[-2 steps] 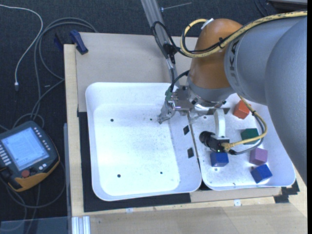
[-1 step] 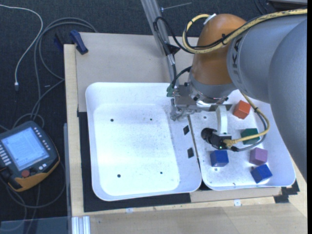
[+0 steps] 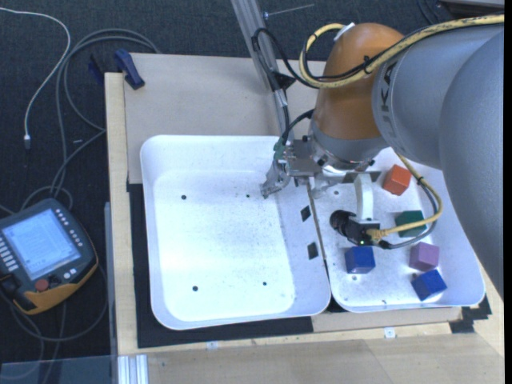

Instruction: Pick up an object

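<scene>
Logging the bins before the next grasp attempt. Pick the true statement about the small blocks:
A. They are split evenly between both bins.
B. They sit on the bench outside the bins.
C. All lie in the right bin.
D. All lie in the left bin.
C. The orange block, green block, purple block and two blue blocks all lie in the right bin.

At your nine o'clock, a teach pendant (image 3: 42,250) with a lit screen and orange trim lies on the dark carpet (image 3: 48,70). White and grey cables (image 3: 56,78) loop across that carpet toward ten o'clock. At eleven o'clock, a blue clamp (image 3: 128,68) grips the corner of the wooden bench (image 3: 200,94). At twelve o'clock, a metal rail (image 3: 244,2) slants upward.
</scene>
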Tool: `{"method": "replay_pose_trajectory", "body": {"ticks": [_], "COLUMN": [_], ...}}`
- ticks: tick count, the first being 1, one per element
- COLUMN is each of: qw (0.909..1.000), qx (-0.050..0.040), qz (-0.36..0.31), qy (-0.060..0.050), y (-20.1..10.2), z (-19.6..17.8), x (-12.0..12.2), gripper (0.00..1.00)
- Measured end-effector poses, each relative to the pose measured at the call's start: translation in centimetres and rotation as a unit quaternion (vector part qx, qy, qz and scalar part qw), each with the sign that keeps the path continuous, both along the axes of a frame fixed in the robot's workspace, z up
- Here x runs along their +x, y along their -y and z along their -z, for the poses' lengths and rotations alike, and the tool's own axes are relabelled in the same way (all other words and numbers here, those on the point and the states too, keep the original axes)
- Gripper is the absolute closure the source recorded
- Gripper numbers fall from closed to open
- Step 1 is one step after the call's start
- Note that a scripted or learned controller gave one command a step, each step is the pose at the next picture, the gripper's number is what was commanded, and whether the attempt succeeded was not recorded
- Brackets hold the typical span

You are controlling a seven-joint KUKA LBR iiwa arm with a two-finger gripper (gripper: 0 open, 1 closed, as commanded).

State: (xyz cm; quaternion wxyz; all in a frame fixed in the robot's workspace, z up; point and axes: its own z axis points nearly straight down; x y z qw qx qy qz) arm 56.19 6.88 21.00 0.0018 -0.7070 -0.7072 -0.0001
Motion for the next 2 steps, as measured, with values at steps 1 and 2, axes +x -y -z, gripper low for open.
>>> {"method": "replay_pose_trajectory", "body": {"ticks": [1, 2], "qw": [1.0, 1.0], "qx": [-0.0024, -0.0022], "qz": [0.003, 0.005], "qy": [0.0, -0.002], "y": [5.2, 13.0], "z": [1.1, 1.0], "x": [1.2, -6.0], "gripper": [0.0, 0.0]}}
